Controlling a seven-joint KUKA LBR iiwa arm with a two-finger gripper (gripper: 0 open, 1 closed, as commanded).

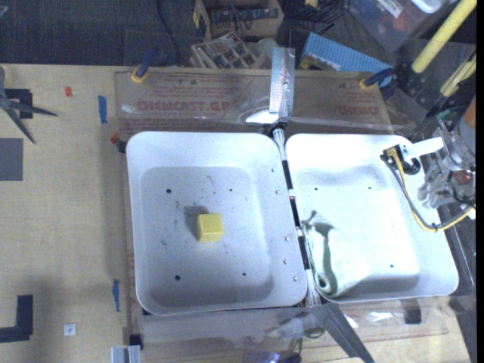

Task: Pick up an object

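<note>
We see a yellow cube [210, 227] mid-floor of the left bin [144, 172]. A grey-green, possibly cloth item [325, 259] lies lower left in the right bin [363, 153]. The gripper [446, 180] sits at the frame's right edge; we cannot tell its state.

I am counting two white bins under me, the left bin [144, 157] and the right bin [363, 153]. I am seeing one yellow block [210, 227] lying in the left bin, and one grey-green floppy thing [325, 257] lying in the right bin. That is making two loose things in all, one per bin
</note>
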